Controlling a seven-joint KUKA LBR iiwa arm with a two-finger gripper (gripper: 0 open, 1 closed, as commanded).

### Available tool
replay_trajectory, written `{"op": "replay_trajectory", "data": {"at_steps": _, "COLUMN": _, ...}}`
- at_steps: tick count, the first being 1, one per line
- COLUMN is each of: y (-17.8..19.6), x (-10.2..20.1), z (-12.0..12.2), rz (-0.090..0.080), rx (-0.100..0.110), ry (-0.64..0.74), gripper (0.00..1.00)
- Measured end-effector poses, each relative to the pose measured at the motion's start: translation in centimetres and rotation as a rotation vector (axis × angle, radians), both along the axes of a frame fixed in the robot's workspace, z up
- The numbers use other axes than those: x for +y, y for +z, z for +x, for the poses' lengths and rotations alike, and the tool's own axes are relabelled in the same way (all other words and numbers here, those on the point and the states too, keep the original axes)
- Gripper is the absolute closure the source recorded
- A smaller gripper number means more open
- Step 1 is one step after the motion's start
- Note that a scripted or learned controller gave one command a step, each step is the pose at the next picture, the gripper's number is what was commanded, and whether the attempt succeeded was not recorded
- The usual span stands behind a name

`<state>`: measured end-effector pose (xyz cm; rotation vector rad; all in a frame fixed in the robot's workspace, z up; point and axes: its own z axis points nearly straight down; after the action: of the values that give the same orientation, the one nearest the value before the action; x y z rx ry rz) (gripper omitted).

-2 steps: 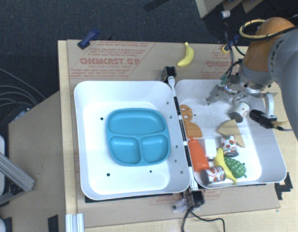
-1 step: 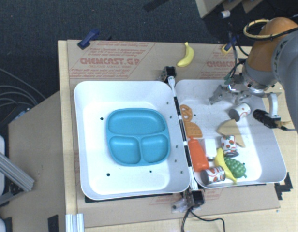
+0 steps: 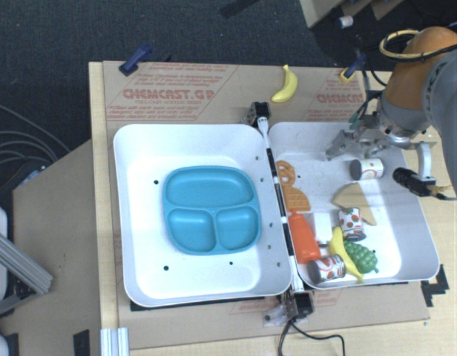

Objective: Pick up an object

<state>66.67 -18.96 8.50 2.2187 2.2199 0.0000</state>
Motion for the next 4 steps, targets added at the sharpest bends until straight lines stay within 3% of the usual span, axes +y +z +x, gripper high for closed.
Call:
{"op": "replay_trajectory", "data": {"at_steps": 1, "y": 1.1, "x": 0.0, "z": 0.1, "rz": -0.002, "rx": -0.003, "ry": 0.001, "gripper": 1.0}}
{"op": "replay_trajectory", "data": {"at_steps": 2, "y": 1.0, "x": 0.1, "z": 0.1, "rz": -0.002, "rx": -0.003, "ry": 0.001, "gripper": 0.0}}
{"op": "replay_trajectory", "data": {"at_steps": 3, "y": 0.0, "x": -1.0, "z": 0.0, "rz": 0.0, "rx": 0.0, "ry": 0.0, "gripper": 0.0}}
{"op": "replay_trajectory", "data": {"at_steps": 4, "y": 1.1, "x": -0.9, "z": 0.1, "rz": -0.002, "rx": -0.003, "ry": 0.001, "gripper": 1.0}}
